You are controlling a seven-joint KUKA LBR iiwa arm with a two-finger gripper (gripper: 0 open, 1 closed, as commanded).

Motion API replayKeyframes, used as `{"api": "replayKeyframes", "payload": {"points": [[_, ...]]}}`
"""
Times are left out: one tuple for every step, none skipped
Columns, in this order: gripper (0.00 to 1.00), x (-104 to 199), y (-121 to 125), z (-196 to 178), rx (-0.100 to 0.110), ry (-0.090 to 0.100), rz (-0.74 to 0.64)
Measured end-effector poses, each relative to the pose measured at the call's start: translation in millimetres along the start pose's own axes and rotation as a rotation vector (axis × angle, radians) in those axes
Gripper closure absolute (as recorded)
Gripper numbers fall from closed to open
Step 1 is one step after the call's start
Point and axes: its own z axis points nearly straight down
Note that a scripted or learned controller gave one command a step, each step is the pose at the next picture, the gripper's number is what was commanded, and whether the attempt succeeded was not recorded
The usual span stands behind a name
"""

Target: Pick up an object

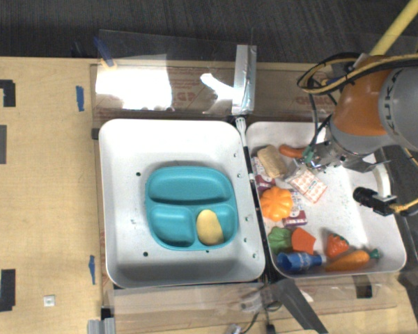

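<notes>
Where ribbed (glossy): orange pumpkin (276, 203)

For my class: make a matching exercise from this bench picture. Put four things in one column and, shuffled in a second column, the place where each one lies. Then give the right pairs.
Things
1. yellow potato
2. orange pumpkin
3. blue bottle
4. teal tray

Places
A. near the front edge of the right bin
B. in the middle of the left bin
C. in the lower right compartment of the tray
D. by the right bin's left wall, about halfway along it

Pairs: 1-C, 2-D, 3-A, 4-B
</notes>
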Motion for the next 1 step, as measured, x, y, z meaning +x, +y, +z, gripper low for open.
{"api": "replayKeyframes", "payload": {"points": [[1.00,45.7,21.4,-90.0,0.001,0.003,0.052]]}}
